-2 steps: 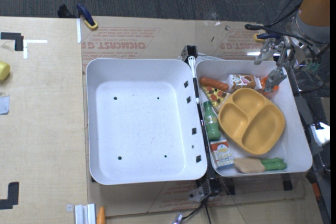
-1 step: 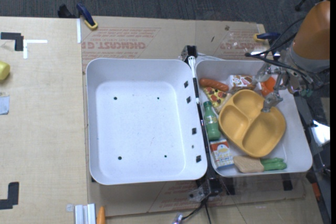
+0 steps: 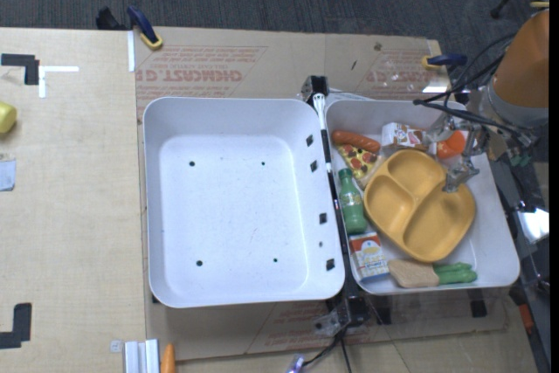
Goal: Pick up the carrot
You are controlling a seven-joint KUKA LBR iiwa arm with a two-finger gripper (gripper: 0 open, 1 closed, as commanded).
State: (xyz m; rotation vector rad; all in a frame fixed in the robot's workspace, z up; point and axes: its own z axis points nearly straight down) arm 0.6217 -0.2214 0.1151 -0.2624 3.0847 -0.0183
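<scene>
The tool [image 3: 456, 155] hangs at the right bin's [image 3: 498, 262] far corner, an orange piece (seemingly the carrot [image 3: 449, 146]) between its fingers.

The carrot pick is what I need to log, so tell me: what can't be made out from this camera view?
- Carrot: an orange bit by the gripper, partly covered by it; grasp unclear.
- Gripper: too small and blurred to read its state.
- Arm: cut off by the right edge.
- Sausage and pizza slice: partly overlapping, details blurred.
- Carton: label too small; yellow plate overlaps it.
</scene>
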